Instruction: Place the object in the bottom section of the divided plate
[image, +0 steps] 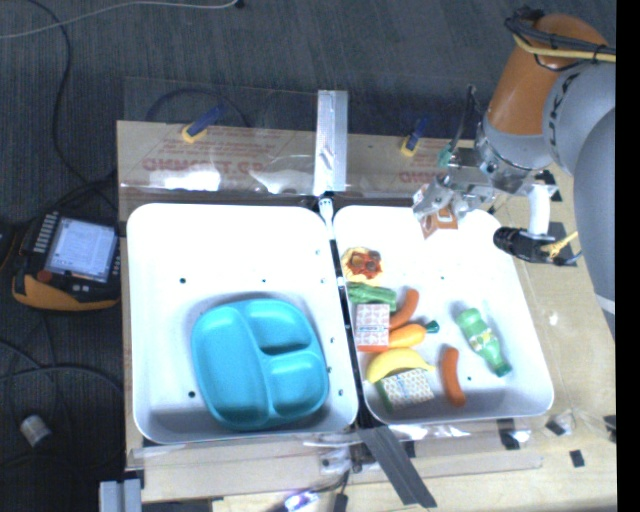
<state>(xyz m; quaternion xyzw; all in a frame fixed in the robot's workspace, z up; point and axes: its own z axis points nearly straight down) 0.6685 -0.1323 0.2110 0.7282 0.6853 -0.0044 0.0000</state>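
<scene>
A turquoise divided plate (262, 362) lies in the left white bin (160, 250), with one large section on its left and two smaller ones on its right. My gripper (443, 212) hangs over the far edge of the right bin (520, 300), well away from the plate. A small brown-orange shape shows at its tip; I cannot make out whether it is a held thing. Lying in the right bin are a green bottle (482, 340), a red sausage (452, 375), a banana (395, 362) and a carrot (405, 303).
More items crowd the right bin's left side: a pizza-like piece (362, 262), a green vegetable (370, 293), a red-and-white box (372, 325) and a patterned block (405, 387). A metal divider post (331, 140) stands behind the bins. A handheld device (75, 255) lies left of the bench.
</scene>
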